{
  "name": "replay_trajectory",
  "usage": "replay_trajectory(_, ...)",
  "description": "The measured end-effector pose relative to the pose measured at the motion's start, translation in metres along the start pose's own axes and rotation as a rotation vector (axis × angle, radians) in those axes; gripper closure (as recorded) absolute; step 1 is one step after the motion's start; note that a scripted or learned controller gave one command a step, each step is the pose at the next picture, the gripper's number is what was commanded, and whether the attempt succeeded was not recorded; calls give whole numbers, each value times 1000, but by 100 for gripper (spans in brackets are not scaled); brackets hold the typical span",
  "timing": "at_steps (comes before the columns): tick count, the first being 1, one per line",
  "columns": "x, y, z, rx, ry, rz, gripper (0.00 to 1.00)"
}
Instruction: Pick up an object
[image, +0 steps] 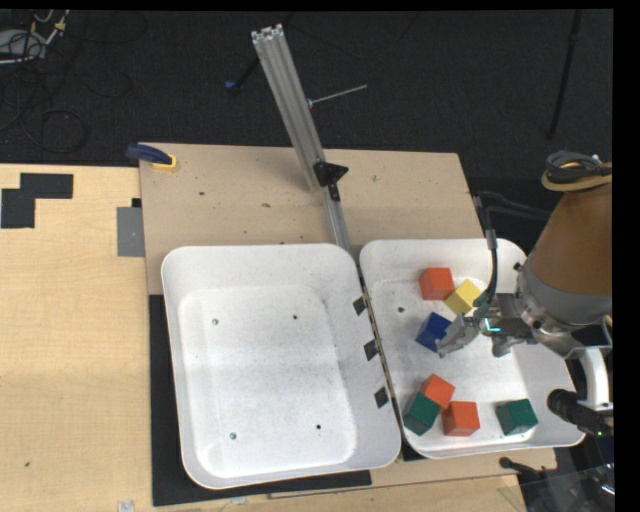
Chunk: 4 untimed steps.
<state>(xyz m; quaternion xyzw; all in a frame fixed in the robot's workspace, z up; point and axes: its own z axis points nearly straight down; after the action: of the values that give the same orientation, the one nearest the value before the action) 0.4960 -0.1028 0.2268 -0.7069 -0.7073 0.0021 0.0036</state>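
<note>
The worktop (90, 330) carries two white bins side by side: the left bin (260, 360) lies bare, while every block sits in the right bin (400, 265), likely because that is the arm's near side. The arm (570, 270) reaches in from the right, so its claw (470, 332) hangs low just beside the blue block (433, 328) and yellow block (463, 297), seemingly lined up for one of them. Whether the claw stands wide or narrow I cannot tell; nothing visibly sits in it.
</note>
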Motion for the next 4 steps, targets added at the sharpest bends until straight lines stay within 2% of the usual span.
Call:
replay_trajectory(1,-2,0,-2,-4,-1,5,0)
replay_trajectory(3,-15,2,111,2,0,2,0)
replay_trajectory(4,-15,3,134,-6,0,2,0)
